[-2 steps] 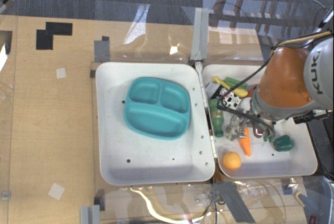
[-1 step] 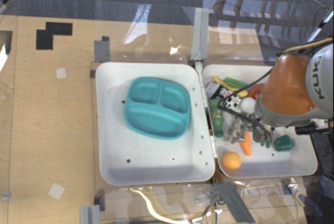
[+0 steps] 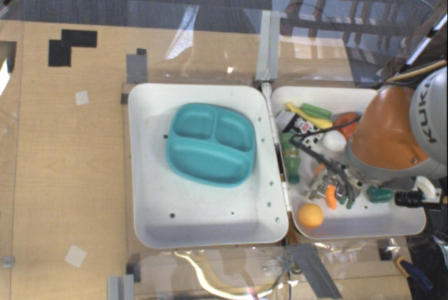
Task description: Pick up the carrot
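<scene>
Wooden bench [image 3: 63, 173] carries two shallow white bins side by side, the left bin [image 3: 203, 222] and the right bin [image 3: 364, 222], their inner walls touching down the middle. Grey and orange, the arm [image 3: 392, 134] reaches in from the right and hangs low over the right bin, covering much of its far side. Inside the left bin lies a teal divided plate [image 3: 210, 143], resting a little toward the back wall. In the right bin, small play foods crowd the left half: a yellow banana [image 3: 308, 118] beside a green vegetable [image 3: 316, 110] at the back, a white egg [image 3: 334, 142] just in front of them, a green bottle [image 3: 292, 162] along the left wall, and an orange fruit [image 3: 311, 215] near the front wall. The claw [image 3: 336, 188] sits low among these things, pointing down toward the bin floor. The carrot [image 3: 330, 196], a small orange piece, lies right at the claw's tips; whether the claw is closed on it or merely beside it I cannot tell.
</scene>
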`<action>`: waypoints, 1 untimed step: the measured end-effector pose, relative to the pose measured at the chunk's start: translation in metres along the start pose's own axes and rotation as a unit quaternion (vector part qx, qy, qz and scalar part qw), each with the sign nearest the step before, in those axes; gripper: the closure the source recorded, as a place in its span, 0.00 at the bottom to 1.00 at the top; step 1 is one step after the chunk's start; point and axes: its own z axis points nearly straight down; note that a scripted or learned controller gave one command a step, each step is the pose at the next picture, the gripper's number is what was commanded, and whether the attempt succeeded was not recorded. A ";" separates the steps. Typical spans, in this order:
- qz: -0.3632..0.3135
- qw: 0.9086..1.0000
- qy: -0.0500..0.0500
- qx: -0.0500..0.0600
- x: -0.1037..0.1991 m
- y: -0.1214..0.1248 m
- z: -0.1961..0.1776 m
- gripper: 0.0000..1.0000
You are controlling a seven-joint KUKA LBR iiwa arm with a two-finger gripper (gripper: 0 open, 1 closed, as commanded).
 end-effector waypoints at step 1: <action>-0.004 1.000 -0.005 -0.002 -0.003 0.003 -0.012 1.00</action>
